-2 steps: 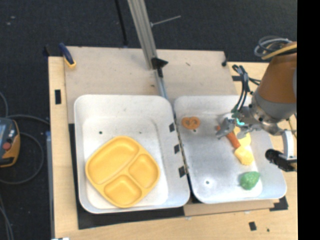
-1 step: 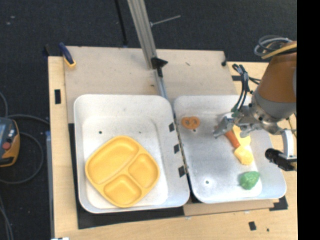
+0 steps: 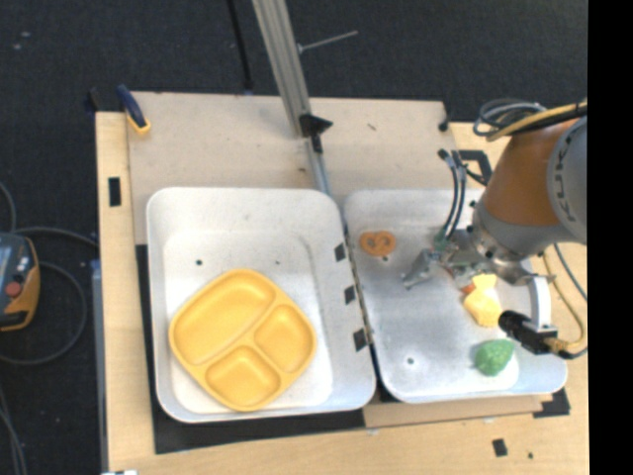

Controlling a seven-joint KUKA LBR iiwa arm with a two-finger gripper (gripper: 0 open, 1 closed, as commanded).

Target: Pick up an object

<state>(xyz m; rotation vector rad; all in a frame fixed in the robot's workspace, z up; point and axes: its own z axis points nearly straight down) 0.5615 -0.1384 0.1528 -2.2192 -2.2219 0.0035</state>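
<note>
A pale wooden desk [image 3: 227, 142] stands on dark floor and carries two white bins. In the right bin [image 3: 415, 364], the pincer [image 3: 427, 263] hangs with nothing between its splayed fingers, near a small orange object [image 3: 376, 242]. A yellow divided tray [image 3: 242, 338] fills the left bin [image 3: 198, 226].

A: From where does the camera look?

B: From above the table [image 3: 218, 142], down at a slant. It takes in both bins, the left bin [image 3: 247, 211] and the right bin [image 3: 415, 364], and dark floor around.

A: Is it near?

B: Not very; the whole table fits. The arm [image 3: 529, 181] enters from the right edge.
</note>
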